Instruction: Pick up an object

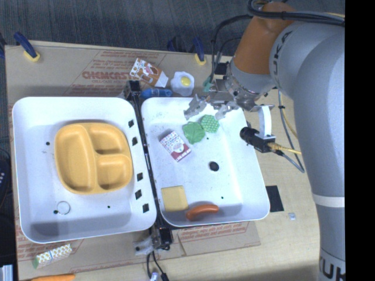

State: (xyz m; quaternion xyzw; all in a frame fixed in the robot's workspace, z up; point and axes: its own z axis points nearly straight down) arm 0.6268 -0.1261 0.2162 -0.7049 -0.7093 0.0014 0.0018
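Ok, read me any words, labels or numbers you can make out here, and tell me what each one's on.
"CHEMCAST", red print on the cardboard under the bins; the smaller line below it is too blurred to read.
"KU", white letters on the arm, cut off by the picture's edge.
Red-and-white packet in the right bin: print too small to read.
Packet behind the bins: unreadable.

Two white bins [23,174] sitting side by side, one yellow divided tray [94,155], two green items [200,127], one red-and-white packet [175,146], one yellow block [174,198], one orange sausage [202,211], one small black disc [214,167].
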